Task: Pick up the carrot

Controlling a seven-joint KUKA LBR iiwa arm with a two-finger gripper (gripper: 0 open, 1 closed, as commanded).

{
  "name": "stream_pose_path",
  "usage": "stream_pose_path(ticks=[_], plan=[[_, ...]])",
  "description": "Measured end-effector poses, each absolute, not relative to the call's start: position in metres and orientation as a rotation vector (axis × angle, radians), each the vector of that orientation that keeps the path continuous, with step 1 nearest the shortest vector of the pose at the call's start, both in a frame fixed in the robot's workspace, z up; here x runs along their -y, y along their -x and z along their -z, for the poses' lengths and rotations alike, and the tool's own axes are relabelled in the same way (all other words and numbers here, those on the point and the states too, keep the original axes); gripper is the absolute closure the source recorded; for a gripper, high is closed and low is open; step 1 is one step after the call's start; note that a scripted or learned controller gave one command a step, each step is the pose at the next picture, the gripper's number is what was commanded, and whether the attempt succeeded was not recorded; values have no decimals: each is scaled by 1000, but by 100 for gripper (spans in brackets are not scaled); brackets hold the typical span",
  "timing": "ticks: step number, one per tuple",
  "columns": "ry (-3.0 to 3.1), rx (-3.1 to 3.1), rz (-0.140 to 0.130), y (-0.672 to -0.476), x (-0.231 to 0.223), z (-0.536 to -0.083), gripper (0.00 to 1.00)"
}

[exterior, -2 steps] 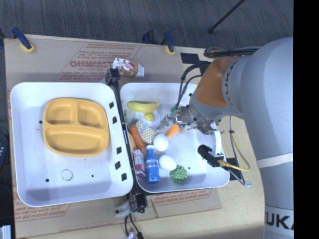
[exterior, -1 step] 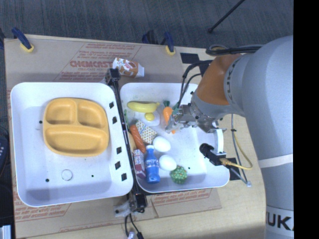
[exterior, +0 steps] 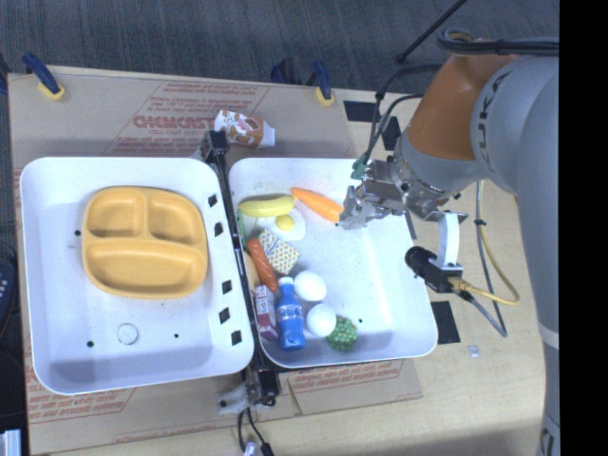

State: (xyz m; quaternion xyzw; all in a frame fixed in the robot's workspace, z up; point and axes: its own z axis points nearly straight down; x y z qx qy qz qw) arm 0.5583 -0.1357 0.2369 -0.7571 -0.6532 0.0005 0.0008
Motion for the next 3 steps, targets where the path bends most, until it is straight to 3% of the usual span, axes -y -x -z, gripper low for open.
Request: stream_pose_path(ticks=[1, 2, 3], plan=[[2652, 1673, -8, -542, 102, -106, 100], [2486, 1919, -2, -511, 96, -323, 100], [2271, 2167, -1, -476, 160, -326, 100]])
